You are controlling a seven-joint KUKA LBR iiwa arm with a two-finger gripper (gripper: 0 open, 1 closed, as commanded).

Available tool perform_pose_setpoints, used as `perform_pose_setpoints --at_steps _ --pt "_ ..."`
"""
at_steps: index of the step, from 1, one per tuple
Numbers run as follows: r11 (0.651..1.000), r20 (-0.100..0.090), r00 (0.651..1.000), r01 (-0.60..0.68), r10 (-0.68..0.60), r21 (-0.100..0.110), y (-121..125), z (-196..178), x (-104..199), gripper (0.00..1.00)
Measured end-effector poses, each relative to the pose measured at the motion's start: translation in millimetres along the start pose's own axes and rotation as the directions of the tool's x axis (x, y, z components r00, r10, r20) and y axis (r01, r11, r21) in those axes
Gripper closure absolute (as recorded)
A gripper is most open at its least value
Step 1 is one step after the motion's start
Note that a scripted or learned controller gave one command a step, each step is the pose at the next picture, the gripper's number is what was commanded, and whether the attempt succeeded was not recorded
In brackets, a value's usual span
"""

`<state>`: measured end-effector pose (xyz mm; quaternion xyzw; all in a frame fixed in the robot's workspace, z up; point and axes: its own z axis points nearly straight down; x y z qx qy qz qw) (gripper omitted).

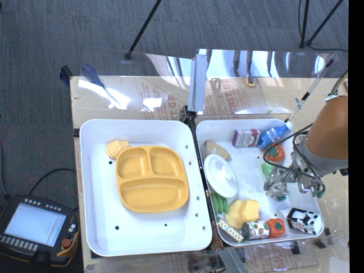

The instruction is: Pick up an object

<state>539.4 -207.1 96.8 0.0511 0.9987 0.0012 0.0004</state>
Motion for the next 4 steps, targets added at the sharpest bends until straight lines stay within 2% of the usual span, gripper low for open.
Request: perform_pose_setpoints --at_steps 2,3,4 --pt "1.0 0.004 1.0 0.009 -0.009 0.0 3 -19 -3 1.0" --pt "0.951 0.006 0.951 -0.31 0.31 0.001 37 -142 -10 1.0" --pt "0.961 0.001 0.961 -0.278 0.278 -0.001 108 -148 -36 1.0"
